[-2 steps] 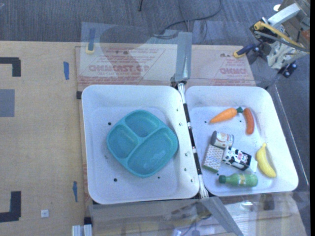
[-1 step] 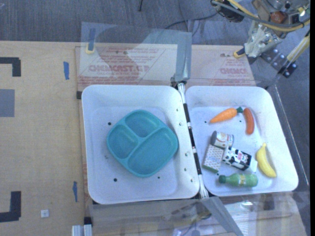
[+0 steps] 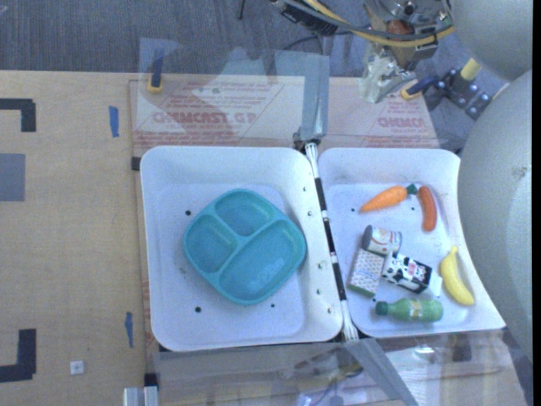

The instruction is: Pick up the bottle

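Green and lying on its side, the bottle [image 3: 412,309] rests near the front edge of the right bin [image 3: 338,169], its white cap pointing toward the divider between the bins. We see it touching nothing but the bin floor, with a black-and-white carton [image 3: 408,271] just behind it and a banana [image 3: 456,278] off to its right. Beside the carton lies a grey speckled packet [image 3: 365,271], and behind that a small carton [image 3: 381,240] whose label we cannot read. Farther back sit a carrot [image 3: 385,198] and a red sausage-like piece [image 3: 428,208].

We find the gripper [image 3: 382,78] high at the back, above the taped bench beyond the right bin and well apart from the bottle. It is a pale blur against cables and fittings, and we cannot tell how it is set; we see nothing clearly in it. The grey arm [image 3: 499,184] fills the right side, covering the bin's right rim and cut off by the frame.

The left bin [image 3: 169,176] bears a teal divided plate [image 3: 245,245]. Clear sheeting at the front edge blurs what lies beneath.
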